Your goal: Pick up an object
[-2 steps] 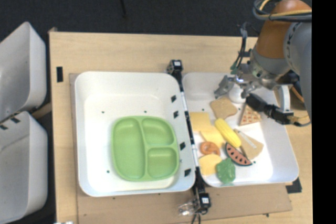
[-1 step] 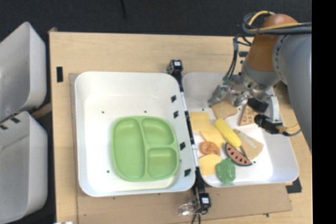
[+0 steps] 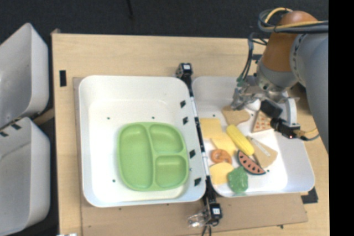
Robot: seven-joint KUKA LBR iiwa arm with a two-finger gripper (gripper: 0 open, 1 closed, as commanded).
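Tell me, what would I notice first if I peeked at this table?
Probably the bright green divided plate lying in the left bin. Next, the colourful pile of toy food in the right bin, with a yellow corn cob, a watermelon slice and a green leafy piece. The grey arm with its orange band leans in from the right, its gripper low over the far end of that pile.

Toy foods crowd the right bin (image 3: 296, 166): a yellow corn cob (image 3: 240, 140) lying aslant, a watermelon slice (image 3: 250, 162), green broccoli (image 3: 238, 180), a pizza wedge (image 3: 261, 122), yellow cheese slices (image 3: 213, 131).
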